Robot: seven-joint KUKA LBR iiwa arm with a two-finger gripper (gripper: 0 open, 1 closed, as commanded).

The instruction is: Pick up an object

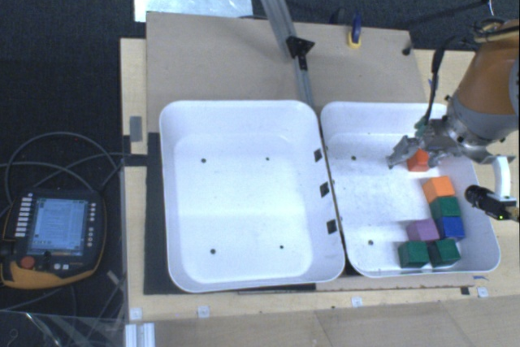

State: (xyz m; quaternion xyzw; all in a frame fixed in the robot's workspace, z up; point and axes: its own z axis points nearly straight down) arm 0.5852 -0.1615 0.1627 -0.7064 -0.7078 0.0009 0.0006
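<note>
Seemingly the hand [414, 152] hung low in the right bin [366, 199] with an orange-red block [418, 162] at its fingers, though whether they had closed on it I could not tell, so the lift itself looked not yet done.

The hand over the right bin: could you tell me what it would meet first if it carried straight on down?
Most likely the red-orange block, which sits right at the hand; the bin floor lies below. Depth is hard to judge from this slanted view.
</note>
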